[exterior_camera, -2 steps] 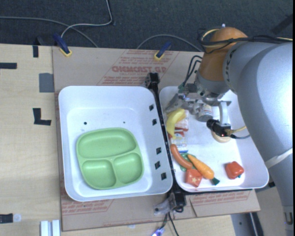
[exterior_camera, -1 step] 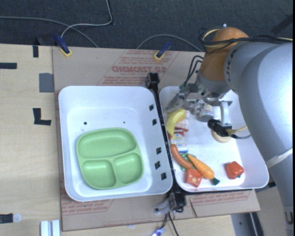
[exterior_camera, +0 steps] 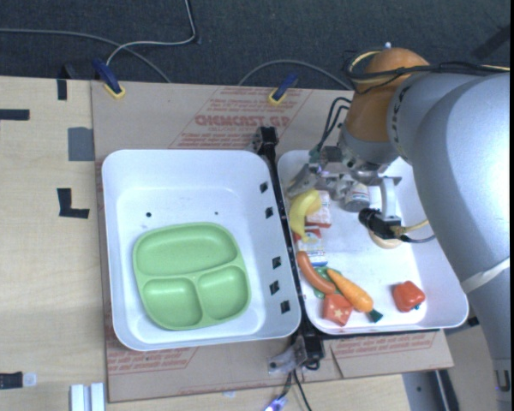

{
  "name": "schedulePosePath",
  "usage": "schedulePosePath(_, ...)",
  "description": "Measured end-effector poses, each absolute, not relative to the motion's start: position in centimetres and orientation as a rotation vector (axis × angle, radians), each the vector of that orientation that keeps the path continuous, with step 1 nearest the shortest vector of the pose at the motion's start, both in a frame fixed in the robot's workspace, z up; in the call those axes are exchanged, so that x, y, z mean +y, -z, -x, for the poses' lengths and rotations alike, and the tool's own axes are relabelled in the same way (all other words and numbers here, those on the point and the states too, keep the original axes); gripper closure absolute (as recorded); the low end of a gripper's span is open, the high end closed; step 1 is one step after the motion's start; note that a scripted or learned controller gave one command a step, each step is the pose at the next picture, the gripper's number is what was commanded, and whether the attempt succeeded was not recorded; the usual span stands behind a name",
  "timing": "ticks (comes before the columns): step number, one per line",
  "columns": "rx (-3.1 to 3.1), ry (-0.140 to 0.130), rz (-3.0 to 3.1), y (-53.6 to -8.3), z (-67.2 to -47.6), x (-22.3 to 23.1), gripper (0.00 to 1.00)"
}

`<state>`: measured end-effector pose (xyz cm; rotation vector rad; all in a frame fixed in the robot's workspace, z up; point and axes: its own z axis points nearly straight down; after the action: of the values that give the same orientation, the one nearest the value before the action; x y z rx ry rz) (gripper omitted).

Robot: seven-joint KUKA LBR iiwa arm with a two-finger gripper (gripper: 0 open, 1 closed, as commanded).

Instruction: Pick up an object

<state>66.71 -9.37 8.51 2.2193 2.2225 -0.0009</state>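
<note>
Jaws (exterior_camera: 332, 181) state unclear, low over banana (exterior_camera: 303, 210) near right bin (exterior_camera: 437, 319) left wall.

Arm (exterior_camera: 463, 161) cropped at right edge

Even, bright overhead light; soft picture

White bins (exterior_camera: 188, 165) glare slightly, nearly washed out; faint shadows under their rims; grey arm (exterior_camera: 463, 161) blurred and oversized near the lens; small objects lack crisp detail.
</note>
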Motion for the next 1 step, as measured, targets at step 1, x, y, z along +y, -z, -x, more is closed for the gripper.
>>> schedulePosePath(1,2.224,0.001,-2.218,-9.52,-66.72,-9.34,1.00)
